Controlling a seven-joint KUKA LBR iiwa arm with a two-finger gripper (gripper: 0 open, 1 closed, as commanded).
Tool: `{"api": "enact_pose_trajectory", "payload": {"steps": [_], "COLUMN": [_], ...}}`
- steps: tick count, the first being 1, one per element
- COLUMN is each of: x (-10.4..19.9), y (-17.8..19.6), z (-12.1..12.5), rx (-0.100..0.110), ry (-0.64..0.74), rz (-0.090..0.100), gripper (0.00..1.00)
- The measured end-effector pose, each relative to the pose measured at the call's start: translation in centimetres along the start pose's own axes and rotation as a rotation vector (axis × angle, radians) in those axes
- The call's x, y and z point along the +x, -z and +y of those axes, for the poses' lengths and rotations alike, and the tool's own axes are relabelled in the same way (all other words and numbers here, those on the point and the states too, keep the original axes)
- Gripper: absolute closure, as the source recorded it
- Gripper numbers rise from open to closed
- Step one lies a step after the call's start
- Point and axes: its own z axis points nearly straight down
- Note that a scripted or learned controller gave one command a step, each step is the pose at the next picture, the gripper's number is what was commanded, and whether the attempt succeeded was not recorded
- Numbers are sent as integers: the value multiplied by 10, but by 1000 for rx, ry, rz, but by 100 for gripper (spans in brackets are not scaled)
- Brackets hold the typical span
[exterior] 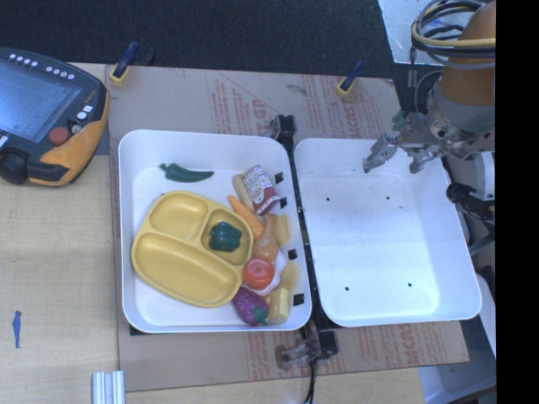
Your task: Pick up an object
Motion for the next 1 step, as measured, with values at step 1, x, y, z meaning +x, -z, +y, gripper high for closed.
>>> {"api": "enact_pose_trajectory", "payload": {"steps": [1], "x": [100], "y": [-1], "z": [32], "rx": [-4], "ry": [10], "rz": [2], "gripper": [0]}}
